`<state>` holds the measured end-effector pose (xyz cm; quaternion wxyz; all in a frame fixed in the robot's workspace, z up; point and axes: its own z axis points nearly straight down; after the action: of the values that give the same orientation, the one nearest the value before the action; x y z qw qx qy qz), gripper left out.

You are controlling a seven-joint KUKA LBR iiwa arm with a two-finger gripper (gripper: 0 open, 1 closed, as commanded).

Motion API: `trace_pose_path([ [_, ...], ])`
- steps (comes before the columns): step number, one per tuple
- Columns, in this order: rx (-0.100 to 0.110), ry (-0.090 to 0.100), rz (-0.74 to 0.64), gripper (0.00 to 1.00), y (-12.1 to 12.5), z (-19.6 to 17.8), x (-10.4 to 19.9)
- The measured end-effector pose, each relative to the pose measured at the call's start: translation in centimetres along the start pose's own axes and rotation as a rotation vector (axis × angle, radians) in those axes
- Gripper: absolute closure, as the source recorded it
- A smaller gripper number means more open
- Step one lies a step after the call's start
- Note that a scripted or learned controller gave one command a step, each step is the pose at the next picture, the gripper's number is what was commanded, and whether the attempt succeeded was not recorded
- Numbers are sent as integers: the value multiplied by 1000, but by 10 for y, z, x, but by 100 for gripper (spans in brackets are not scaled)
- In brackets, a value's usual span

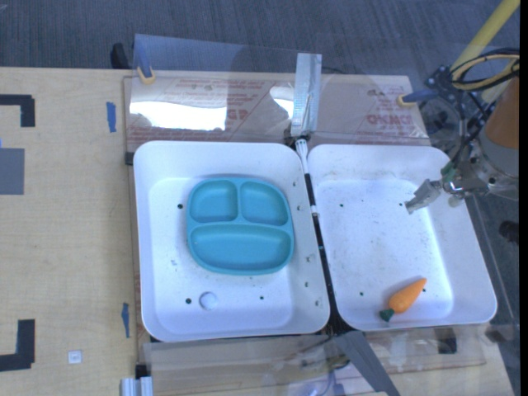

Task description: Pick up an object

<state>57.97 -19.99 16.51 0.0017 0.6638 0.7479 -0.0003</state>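
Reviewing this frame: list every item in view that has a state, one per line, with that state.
Toy carrot: lying on its side in the right bin, near the front edge, not held.
Blue divided plate: flat and right way up in the left bin, compartments bare.
Small white disc: lying flat in the left bin, in front of the plate.
Gripper: above the right bin's far right part, apart from the carrot.

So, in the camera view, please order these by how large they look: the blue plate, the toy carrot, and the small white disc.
1. Blue plate, clearly the largest.
2. Toy carrot, much smaller.
3. Small white disc, the smallest.
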Motion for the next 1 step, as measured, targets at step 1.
trace_pose_path([
  [1,3,4,-115,0,-28,-34,43],
])
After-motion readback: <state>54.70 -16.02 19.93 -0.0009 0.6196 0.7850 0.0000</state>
